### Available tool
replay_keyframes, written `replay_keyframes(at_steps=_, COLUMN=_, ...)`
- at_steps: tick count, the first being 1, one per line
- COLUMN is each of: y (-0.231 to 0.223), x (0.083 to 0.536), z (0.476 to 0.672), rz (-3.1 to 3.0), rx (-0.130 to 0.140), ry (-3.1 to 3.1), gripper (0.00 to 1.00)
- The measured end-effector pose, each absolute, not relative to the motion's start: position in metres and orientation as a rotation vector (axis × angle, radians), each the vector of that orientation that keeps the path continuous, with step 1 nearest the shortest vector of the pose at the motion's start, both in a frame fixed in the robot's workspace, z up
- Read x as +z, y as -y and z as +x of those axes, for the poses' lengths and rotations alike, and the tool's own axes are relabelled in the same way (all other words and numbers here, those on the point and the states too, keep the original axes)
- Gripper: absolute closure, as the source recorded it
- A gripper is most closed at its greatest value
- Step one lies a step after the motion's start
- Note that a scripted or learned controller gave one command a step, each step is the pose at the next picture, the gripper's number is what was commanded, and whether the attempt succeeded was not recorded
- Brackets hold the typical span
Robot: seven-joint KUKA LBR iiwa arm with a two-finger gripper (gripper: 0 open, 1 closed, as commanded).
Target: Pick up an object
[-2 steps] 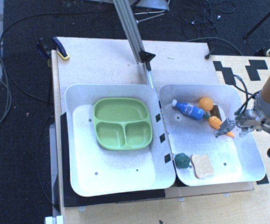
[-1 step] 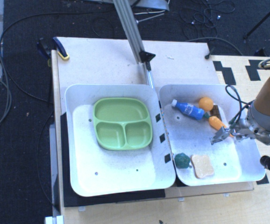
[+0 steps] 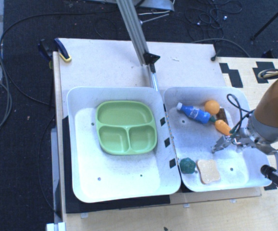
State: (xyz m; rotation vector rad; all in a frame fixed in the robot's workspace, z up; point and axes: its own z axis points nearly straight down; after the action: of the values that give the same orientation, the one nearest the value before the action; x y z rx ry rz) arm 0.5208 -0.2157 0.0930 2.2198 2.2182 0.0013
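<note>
The left bin (image 3: 81, 177) holds a green tray (image 3: 127, 127) in its upper half, with bare floor below it; the right bin (image 3: 240, 177), beside it, is fuller. There the gripper (image 3: 221, 146) hangs near mid-floor with jaws narrowly parted on nothing, open floor below. Up from the gripper lie a blue bottle (image 3: 195, 113) and two orange balls (image 3: 212, 106) (image 3: 222, 126); a sponge (image 3: 209, 171) and green ball (image 3: 188, 165) sit toward the lower left rim.
</note>
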Motion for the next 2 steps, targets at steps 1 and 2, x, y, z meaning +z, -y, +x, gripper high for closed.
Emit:
replay_keyframes(at_steps=1, y=0.217, x=0.105, z=0.522, rz=2.215, rx=0.003, ry=-2.212, gripper=1.00)
replay_keyframes(at_steps=2, y=0.207, x=0.160, z=0.522, rz=2.215, rx=0.004, ry=-2.221, gripper=1.00)
